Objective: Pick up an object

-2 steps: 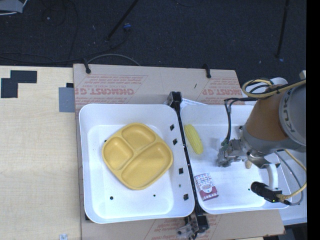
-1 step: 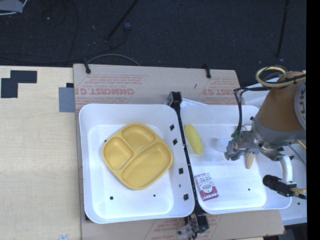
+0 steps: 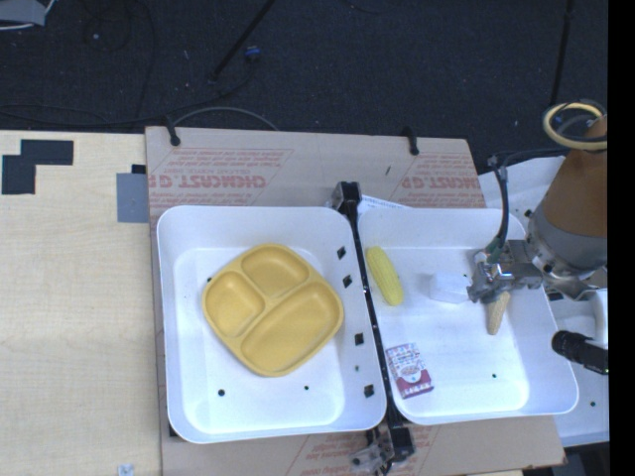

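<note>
The right bin (image 3: 536,395) holds a yellow corn cob (image 3: 384,274) near its left wall, a red and white packet (image 3: 408,369) at the front left, a pale translucent item (image 3: 445,288) in the middle, and a tan cone (image 3: 496,315) towards the right. My gripper (image 3: 493,284) is low in the right bin, directly over the wide end of the cone, whose tip points to the bin's front. The gripper body hides where the two meet. The pale item lies just left of the gripper.
A yellow divided plate (image 3: 273,308) lies in the left bin (image 3: 189,385). A black divider (image 3: 365,315) separates the two bins. The arm's orange band (image 3: 580,196) rises at the right edge. Cardboard lies under both bins.
</note>
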Controlling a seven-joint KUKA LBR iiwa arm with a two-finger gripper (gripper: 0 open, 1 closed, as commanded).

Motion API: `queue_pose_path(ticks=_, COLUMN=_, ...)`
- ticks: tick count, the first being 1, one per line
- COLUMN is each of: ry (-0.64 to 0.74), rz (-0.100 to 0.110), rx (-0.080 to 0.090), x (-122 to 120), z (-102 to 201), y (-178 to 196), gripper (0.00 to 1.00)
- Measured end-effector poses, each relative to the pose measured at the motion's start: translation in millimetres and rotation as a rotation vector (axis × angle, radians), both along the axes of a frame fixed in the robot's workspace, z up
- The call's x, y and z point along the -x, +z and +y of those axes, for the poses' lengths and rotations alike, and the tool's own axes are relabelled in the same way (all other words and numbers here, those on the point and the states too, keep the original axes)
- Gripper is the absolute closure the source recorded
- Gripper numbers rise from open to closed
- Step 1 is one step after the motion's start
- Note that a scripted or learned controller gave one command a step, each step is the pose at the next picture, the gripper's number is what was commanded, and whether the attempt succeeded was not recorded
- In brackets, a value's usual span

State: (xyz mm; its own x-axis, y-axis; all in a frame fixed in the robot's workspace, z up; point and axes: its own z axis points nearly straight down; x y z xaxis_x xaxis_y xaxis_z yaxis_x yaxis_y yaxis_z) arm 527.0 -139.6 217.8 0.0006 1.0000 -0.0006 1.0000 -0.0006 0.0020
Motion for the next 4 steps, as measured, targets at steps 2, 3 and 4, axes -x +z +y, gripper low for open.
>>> queue_pose_path(ticks=2, ry=0.005, rz=0.004, rx=-0.002, x=-22, z=57, y=56, gripper=1.00)
queue_pose_path(ticks=3, ry=0.005, rz=0.008, rx=-0.003, x=-28, z=107, y=37, gripper=1.00)
queue_pose_path(ticks=4, ry=0.004, rz=0.006, rx=-0.001, x=-41, z=157, y=24, gripper=1.00)
